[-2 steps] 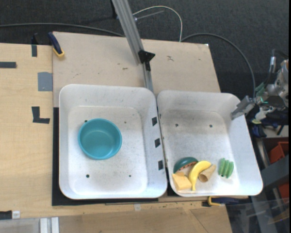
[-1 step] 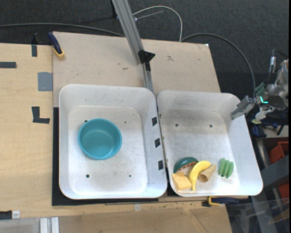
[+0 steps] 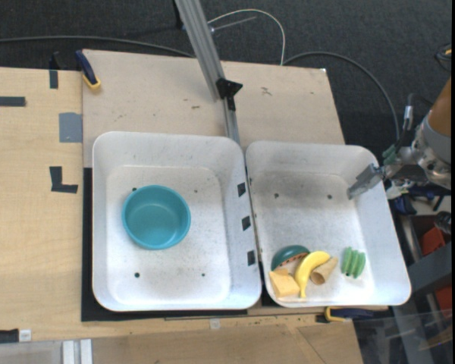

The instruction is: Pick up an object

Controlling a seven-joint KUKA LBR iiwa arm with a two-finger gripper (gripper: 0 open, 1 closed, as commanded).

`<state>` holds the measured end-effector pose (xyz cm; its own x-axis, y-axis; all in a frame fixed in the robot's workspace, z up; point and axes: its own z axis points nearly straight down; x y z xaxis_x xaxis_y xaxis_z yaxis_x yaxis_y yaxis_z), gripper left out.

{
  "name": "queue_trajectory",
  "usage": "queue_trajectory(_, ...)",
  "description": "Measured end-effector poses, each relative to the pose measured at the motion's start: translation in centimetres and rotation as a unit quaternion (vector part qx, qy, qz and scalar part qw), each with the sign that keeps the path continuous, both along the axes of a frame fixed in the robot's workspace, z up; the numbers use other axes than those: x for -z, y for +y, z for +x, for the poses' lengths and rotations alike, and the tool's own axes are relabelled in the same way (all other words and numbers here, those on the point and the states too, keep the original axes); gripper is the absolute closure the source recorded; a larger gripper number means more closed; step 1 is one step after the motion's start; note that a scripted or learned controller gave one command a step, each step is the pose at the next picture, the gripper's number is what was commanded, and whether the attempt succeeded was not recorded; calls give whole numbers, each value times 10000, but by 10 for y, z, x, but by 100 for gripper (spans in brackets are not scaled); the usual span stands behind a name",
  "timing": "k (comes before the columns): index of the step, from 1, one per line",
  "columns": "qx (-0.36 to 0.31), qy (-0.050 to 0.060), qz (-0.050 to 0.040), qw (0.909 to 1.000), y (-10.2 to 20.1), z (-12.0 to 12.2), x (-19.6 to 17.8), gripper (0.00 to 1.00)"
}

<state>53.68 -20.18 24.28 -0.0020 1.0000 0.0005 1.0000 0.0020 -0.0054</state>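
Observation:
A teal bowl [image 3: 156,217] stands in the left bin [image 3: 110,154]. At the front of the right bin [image 3: 303,158] lie a yellow banana [image 3: 311,268], a pale yellow block [image 3: 283,283], a small dark green and red round thing [image 3: 289,257] and a ridged green piece [image 3: 353,263], all close together. My gripper [image 3: 362,182] hangs over the right bin's far right rim, well behind those objects and apart from them. Nothing shows in its grasp.
A slanted grey metal pole [image 3: 205,40] crosses the bench behind the bins. A yellow and blue clamp [image 3: 89,72] sits at the back left of the board. Cables [image 3: 364,74] run behind the right bin. The arm's wrist [image 3: 432,158] stands beyond the right rim.

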Motion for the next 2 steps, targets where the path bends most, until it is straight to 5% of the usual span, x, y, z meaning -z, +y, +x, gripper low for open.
queue_trajectory(2,7,8,1,10000,3,-3,107,0)
